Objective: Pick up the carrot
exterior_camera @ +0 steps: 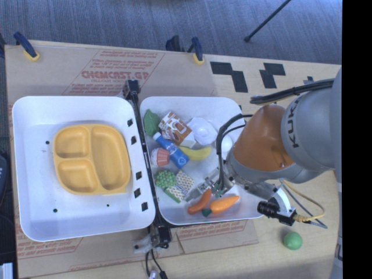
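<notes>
Down in the right bin (192, 104), near its front edge, lie two orange carrots side by side. The larger carrot (224, 203) rests almost flat, its green stub pointing toward the left bin (23, 156), and the smaller carrot (200, 202) lies just beside it, tilted up toward the arm. The gripper (214, 186) is low over this front part of the bin, just behind the two carrots and close above them. Its metal tip is small and partly hidden under the wrist, so whether it is open or closed cannot be told, and no carrot can be seen clamped in it.

The arm (302, 132) reaches in from the right edge of the table (244, 254), its orange band (261, 141) bulging over the right rim of the bin.

Further back in the same bin sit a banana (196, 153), a blue bottle (170, 151), a brown and white carton (175, 128), a green leafy piece (151, 122), a white round item (202, 131) and a green patterned block (165, 179) beside a checked box (183, 183).

The left bin holds a yellow divided tray (91, 158) with three compartments. A green ball (293, 240) lies on the table itself, near its front right corner, well apart from both bins.
</notes>
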Available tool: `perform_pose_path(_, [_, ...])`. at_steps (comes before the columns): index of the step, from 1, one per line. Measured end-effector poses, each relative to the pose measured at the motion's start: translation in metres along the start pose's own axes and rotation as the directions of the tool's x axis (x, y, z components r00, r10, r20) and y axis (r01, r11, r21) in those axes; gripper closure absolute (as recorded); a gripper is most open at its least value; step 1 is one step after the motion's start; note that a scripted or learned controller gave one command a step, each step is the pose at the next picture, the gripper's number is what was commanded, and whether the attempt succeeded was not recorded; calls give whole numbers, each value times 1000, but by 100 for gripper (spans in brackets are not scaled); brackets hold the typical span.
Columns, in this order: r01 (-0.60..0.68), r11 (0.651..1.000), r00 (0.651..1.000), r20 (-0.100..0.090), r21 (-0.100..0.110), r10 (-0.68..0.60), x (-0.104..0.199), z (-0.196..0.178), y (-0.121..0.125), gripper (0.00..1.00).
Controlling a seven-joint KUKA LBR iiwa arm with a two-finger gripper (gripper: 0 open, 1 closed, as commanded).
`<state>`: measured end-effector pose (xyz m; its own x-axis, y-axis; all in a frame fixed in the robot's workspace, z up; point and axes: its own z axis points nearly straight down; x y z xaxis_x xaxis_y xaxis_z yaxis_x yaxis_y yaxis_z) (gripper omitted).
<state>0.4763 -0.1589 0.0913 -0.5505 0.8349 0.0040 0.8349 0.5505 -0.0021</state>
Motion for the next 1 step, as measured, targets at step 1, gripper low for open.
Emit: perform_pose_path(1, [286,958,958,-1,1,-286,11,0,7,0])
